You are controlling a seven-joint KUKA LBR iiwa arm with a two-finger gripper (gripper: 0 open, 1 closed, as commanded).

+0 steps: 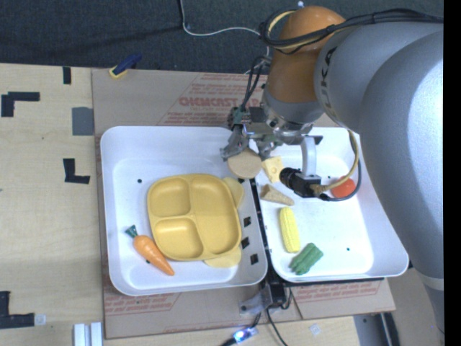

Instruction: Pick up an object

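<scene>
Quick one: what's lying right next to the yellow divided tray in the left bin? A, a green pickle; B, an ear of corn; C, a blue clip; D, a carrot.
D: the carrot lies at the lower left edge of the yellow tray in the left bin.

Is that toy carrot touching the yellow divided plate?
Cannot tell. In the camera view the carrot lies right along the lower left rim of the yellow plate; no clear gap shows, but contact isn't plain either.
</scene>
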